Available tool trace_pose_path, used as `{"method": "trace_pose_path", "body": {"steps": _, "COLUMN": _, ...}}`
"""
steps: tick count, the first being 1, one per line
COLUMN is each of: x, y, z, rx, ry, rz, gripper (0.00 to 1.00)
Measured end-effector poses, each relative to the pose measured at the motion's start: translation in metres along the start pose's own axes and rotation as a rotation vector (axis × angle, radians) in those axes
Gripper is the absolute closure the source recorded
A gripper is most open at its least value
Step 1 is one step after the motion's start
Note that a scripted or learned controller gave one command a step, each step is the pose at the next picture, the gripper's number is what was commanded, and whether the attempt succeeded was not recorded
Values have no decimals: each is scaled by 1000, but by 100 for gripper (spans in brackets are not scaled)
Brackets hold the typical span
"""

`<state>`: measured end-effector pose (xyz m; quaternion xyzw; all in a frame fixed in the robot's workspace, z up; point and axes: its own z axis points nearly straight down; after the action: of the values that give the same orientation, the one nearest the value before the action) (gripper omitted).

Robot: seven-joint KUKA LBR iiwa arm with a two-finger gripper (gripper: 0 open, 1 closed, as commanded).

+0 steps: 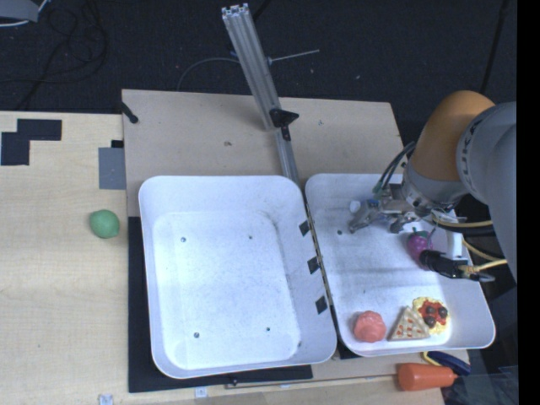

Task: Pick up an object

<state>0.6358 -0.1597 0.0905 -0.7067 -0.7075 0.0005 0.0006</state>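
Observation:
In the right bin (354,268), a red ball (368,326) lies near the front edge. Beside it is a toy pizza slice (420,319) with red and dark toppings. A small purple object (418,244) lies near the bin's right side. My gripper (403,226) hangs low over the back right part of this bin, right against the purple object. Whether the purple object is touched or held is unclear. The grey arm with its orange band (445,142) comes in from the right.
The left bin (160,201) stands beside the right one, joined by black clips (313,264). A green ball (105,224) rests on the bench at the left. An orange carrot-like toy (426,376) lies outside the right bin's front edge. A metal bar (257,66) slants at the back.

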Motion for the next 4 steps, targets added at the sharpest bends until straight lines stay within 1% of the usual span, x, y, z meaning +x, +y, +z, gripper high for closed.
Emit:
{"method": "trace_pose_path", "body": {"steps": 1, "x": -1, "y": 0, "z": -11, "rx": -2, "ry": -1, "rz": 0, "gripper": 100}}
{"method": "trace_pose_path", "body": {"steps": 2, "x": -1, "y": 1, "z": -53, "rx": -5, "ry": -1, "rz": 2, "gripper": 100}}
{"method": "trace_pose_path", "body": {"steps": 3, "x": 4, "y": -5, "z": -102, "rx": -6, "ry": -1, "rz": 1, "gripper": 100}}
{"method": "trace_pose_path", "body": {"steps": 4, "x": 4, "y": -4, "z": -143, "rx": -5, "ry": -1, "rz": 2, "gripper": 100}}
